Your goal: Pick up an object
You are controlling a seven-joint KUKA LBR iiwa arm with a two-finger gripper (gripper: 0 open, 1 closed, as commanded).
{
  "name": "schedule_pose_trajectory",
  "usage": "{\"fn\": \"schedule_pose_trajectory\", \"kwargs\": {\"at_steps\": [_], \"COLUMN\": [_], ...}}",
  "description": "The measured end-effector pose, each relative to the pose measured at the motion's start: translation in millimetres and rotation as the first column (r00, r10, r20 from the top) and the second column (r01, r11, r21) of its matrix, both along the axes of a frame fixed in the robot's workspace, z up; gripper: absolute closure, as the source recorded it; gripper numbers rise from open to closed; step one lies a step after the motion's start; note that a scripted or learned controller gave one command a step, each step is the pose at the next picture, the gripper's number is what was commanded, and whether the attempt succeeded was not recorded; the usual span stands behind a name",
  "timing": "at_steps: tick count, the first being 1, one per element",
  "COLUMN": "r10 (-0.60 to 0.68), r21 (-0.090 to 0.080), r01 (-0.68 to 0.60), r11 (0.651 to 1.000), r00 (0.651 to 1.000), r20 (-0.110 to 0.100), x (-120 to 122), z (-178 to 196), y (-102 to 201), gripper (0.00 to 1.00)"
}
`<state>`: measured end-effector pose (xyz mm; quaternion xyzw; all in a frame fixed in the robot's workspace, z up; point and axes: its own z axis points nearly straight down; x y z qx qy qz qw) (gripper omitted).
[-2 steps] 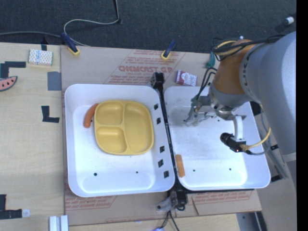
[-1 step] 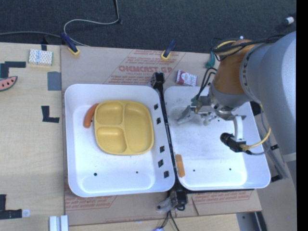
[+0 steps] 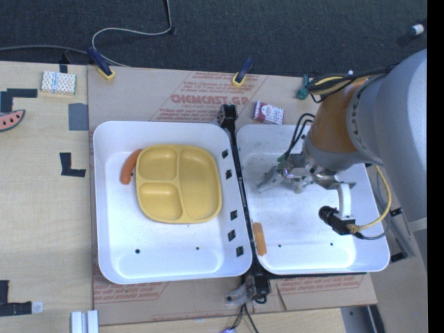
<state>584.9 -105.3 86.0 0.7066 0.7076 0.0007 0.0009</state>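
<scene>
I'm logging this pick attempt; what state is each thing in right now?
Yellow three-compartment plastic plate: flat, upright, in left white bin.
Orange sausage-shaped toy: lying against the plate's left rim.
Small orange stick: lying at right white bin's left edge.
Gripper: low over right bin.

Robotics lab, by every sign. A grey industrial arm [image 3: 388, 123] with an orange band reached in from the right over a bench [image 3: 41, 186] of pale wood. Two shallow white bins [image 3: 104, 207] sat side by side on a printed cardboard sheet [image 3: 201, 99], held at its far edge by yellow and blue clamps [image 3: 243, 75]. Black tape marks [image 3: 69, 164] dotted the bench at left. A loose cable [image 3: 139, 30] trailed over dark carpet [image 3: 277, 19] at the far side.
</scene>
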Motion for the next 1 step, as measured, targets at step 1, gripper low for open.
{"fn": "schedule_pose_trajectory", "kwargs": {"at_steps": [1], "r10": [-0.001], "r21": [-0.002], "r01": [0.001], "r11": [1.0], "r00": [1.0], "r20": [0.0], "x": [12.1], "z": [-0.3], "y": [11.0], "gripper": [0.0]}}
